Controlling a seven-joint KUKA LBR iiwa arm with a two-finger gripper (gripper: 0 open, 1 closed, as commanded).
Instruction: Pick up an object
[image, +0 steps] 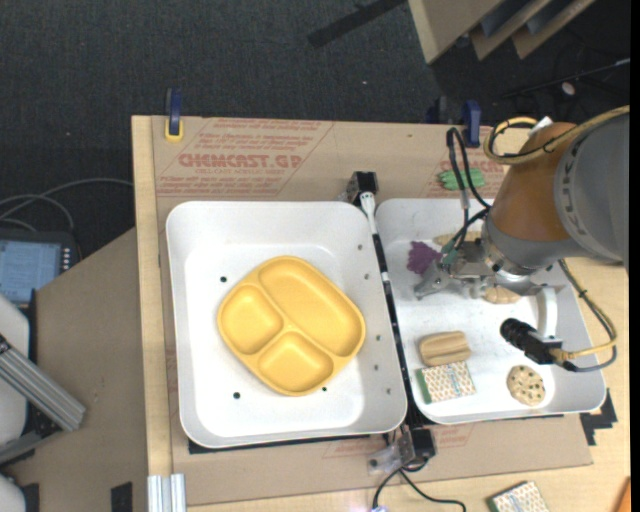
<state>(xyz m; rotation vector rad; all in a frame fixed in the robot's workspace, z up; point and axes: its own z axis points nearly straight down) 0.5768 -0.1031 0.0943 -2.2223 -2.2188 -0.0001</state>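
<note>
The right bin (400, 225) holds a small purple object (421, 257) near its left wall, a tan roll-shaped piece (444, 347), a patterned green-and-white packet (446, 382) and a round speckled cookie (526, 384). My gripper (442, 274) hangs low over the upper part of this bin, just right of and below the purple object, with metal parts reaching toward it. A beige lump (499, 293) peeks out from under the wrist. The grey and orange arm (545, 200) covers the bin's upper right.
The left bin (190, 240) carries a yellow three-compartment plate (290, 324). A black clamp (363, 187) sits at the top of the divider between the bins. A black part with a cable (527, 339) hangs off the arm over the right bin.
</note>
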